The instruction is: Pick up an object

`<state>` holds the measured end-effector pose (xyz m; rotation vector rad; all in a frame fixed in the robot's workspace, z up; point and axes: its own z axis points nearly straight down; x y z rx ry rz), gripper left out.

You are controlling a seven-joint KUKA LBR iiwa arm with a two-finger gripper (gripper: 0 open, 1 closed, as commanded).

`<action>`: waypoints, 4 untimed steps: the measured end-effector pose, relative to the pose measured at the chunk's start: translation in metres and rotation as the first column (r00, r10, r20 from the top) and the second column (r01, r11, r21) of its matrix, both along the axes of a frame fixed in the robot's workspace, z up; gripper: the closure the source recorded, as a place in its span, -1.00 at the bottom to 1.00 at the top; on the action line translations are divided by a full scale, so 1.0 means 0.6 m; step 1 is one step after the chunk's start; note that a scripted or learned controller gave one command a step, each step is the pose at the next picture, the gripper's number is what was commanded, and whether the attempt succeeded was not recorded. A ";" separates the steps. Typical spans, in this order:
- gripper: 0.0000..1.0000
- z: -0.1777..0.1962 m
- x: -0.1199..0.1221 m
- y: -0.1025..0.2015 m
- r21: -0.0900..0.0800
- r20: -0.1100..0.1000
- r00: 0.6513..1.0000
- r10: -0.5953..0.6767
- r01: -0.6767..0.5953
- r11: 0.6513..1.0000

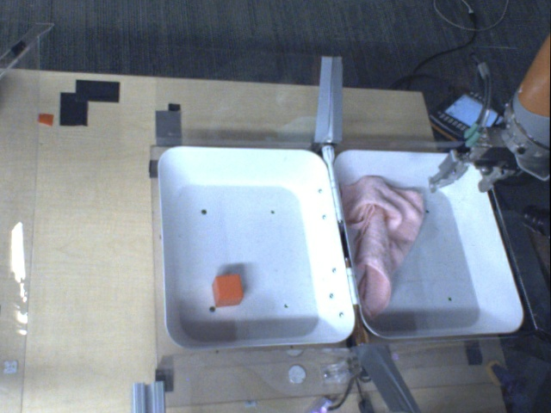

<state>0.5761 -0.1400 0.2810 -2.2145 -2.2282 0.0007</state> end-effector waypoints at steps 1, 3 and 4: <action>-1.00 -0.012 0.018 0.004 0.000 0.002 0.979 -0.203 0.203 0.979; -1.00 -0.312 0.090 -0.004 0.001 0.005 0.995 -0.097 0.097 0.995; 1.00 -0.297 0.093 -0.002 0.002 0.007 0.996 -0.094 0.094 0.996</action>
